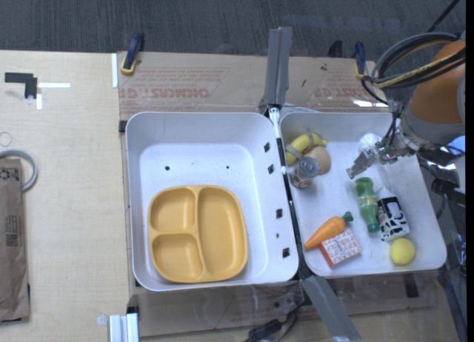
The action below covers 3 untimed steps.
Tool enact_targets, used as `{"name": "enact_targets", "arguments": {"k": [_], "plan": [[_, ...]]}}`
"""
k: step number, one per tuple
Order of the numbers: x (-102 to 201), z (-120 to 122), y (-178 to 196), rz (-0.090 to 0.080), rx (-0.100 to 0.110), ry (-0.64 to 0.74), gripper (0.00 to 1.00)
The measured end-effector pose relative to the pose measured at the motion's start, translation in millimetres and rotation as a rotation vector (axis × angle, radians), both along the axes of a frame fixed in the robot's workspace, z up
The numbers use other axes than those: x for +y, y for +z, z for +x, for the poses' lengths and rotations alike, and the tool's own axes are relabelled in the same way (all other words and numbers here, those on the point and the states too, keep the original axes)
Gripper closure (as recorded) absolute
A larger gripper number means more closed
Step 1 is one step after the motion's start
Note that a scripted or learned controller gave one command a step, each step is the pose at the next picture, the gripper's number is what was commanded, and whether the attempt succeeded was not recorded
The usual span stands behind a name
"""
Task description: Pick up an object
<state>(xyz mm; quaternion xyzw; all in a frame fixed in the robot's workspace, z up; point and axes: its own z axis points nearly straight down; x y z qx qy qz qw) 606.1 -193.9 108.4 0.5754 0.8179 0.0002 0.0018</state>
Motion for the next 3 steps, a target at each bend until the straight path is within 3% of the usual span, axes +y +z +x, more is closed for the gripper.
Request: {"name": "enact_targets", "arguments": {"k": [1, 2, 3], "plan": [[-28.8, -66.0, 50.2, 0.000, 0.002, 0.161, 0.00], [-29.0, -65.3, 59.0, -0.001, 0.000, 0.159, 1.00], [-28.8, -65.3, 59.0, -0.001, 0.001, 0.160, 0.00]]}}
